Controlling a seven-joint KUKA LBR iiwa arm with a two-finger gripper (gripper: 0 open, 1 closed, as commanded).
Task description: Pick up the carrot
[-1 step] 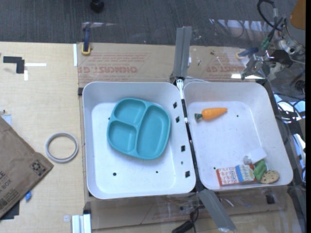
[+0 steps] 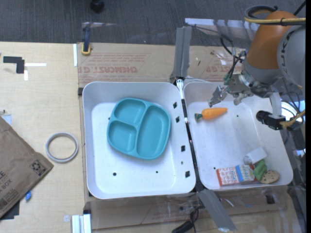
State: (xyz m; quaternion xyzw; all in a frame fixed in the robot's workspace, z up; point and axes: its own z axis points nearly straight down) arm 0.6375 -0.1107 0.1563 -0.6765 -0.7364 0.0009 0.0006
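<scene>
An orange carrot with a green stub at its left end lies flat at the back left of the right bin. My gripper hangs just behind and slightly right of it, close over the bin's back wall. Its fingers stand apart with nothing between them, and the left fingertip is a short way above the carrot's thick end. The carrot rests on the bin floor, free of the gripper.
The left bin holds a teal divided plate. In the right bin's front right corner lie a red-and-white carton, a white block, a green item and a cookie. A tape ring lies on the bench at left.
</scene>
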